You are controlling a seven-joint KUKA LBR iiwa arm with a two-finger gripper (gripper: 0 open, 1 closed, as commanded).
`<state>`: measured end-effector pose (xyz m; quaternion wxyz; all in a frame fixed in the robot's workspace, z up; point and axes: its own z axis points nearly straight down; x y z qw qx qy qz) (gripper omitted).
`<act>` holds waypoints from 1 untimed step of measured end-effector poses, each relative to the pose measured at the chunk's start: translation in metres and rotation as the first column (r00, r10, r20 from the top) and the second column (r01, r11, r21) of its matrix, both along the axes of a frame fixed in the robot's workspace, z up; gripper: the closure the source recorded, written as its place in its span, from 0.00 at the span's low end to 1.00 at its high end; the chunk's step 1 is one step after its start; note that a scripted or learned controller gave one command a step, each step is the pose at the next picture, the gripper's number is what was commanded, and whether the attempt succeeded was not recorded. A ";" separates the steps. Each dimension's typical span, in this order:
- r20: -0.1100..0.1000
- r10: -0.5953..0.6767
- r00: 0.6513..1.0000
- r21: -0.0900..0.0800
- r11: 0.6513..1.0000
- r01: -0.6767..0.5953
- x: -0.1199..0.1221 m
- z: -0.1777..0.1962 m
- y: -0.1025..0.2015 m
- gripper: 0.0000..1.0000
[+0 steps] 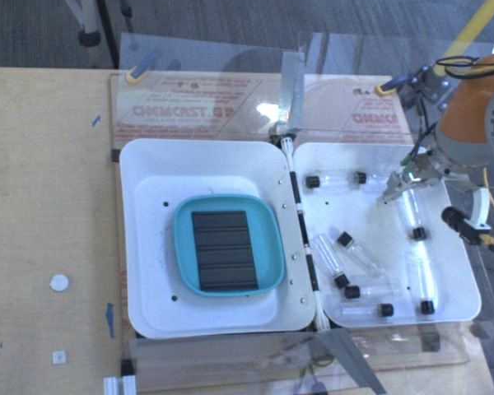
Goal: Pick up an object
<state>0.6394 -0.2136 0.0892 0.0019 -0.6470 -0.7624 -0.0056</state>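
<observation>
The end effector (pixel 398 189), fingers slightly apart, hovers beside a clear vial (pixel 412 214); its long axis runs near-vertical, black cap lowest.

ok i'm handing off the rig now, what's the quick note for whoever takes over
Gripper: low over the far side of the right bin, nothing visibly held.
Things: six clear vials with black caps lie scattered in the right bin; the closest vial lies just beside the fingertips. The left bin holds a teal tray with a dark ridged insert.
Done: no pick yet.
Left: grasp a vial and lift it.
</observation>
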 end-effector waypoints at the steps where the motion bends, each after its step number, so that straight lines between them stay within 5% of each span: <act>1: 0.000 -0.023 1.000 -0.013 1.000 0.023 0.009 0.142 0.065 1.00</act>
